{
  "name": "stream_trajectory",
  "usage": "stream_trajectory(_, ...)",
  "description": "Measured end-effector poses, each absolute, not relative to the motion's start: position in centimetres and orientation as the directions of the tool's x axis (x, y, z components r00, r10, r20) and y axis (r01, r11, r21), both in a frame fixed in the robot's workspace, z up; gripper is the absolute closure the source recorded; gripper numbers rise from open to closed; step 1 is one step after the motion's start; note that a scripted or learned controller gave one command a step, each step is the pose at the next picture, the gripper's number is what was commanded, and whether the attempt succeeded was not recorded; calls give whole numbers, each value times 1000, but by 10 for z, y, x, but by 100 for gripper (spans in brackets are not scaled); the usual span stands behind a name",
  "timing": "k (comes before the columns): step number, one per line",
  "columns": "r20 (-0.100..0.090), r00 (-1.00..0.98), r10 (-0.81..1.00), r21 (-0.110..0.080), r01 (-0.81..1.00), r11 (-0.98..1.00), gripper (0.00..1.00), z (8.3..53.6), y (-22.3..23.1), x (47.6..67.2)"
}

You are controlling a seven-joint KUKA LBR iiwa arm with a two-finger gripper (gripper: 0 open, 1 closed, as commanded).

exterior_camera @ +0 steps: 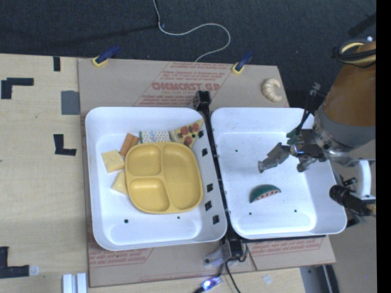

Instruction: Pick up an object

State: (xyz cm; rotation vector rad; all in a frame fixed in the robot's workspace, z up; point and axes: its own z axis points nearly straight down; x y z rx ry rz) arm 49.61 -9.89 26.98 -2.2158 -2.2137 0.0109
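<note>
Camera view: we are looking down at a slant on the worktop [36, 182], which is carrying two shallow white bins side by side on a cardboard sheet [177, 84].
Arm: we are seeing the arm [354, 96] reaching in from the right of the frame, over the right bin [238, 206].
Gripper: the gripper [282, 159] is hanging over the middle of the right bin, pointing toward the frame's left.
Fingers: we are seeing two dark fingers [269, 162] standing somewhat apart, with nothing between them.
Task's thing: a watermelon slice toy [264, 193] is lying on the right bin's floor, lower centre of that bin, just below the gripper in the frame and apart from it.
Left bin: the left bin [110, 231] is holding a yellow divided plate [164, 177] at its middle, with tan cracker-like pieces [113, 161] at the plate's left and a pizza slice toy [189, 131] at its upper right.
Outside the bins: a beige shell-like object [273, 90] is resting on the cardboard above the right bin, and a white cable [201, 32] is looping across the dark floor at the top.
</note>
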Motion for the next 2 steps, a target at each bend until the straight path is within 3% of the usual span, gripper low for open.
stream_trajectory(1,0,-2,1000,-1,1000,2,0,274,-99,498)
stream_trajectory(2,1,-1,1000,-8,1000,1,0,222,-95,487)
